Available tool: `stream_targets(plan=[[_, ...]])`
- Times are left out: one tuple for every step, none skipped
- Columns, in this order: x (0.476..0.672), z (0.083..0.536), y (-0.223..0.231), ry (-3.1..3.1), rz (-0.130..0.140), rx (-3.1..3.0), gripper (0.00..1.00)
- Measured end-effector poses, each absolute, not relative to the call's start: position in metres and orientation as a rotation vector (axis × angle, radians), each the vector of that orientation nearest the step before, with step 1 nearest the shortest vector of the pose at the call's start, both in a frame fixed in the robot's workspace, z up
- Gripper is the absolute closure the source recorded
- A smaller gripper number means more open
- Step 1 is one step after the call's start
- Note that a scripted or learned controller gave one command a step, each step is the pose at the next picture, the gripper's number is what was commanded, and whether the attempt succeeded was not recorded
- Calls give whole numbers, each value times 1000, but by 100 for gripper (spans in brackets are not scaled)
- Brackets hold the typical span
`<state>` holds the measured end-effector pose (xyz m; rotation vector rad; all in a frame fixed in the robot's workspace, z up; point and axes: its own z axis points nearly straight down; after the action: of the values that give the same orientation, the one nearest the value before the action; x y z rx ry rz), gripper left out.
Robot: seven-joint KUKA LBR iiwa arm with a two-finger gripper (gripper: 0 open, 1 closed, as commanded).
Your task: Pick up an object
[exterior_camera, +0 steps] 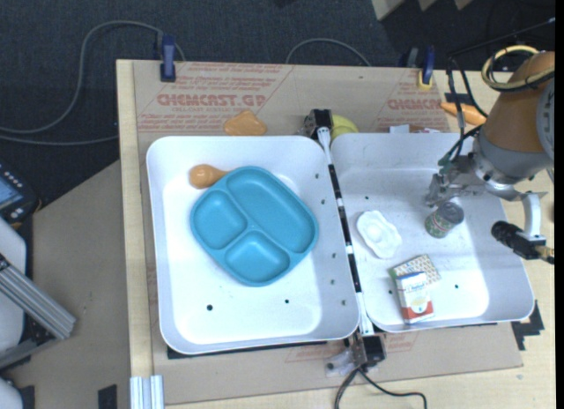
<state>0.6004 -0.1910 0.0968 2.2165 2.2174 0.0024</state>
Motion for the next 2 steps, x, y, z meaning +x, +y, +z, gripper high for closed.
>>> stream_targets(plan=[[600,96,-191,2218,2,2218,0],[578,85,-173,2222,-1,2222,0]])
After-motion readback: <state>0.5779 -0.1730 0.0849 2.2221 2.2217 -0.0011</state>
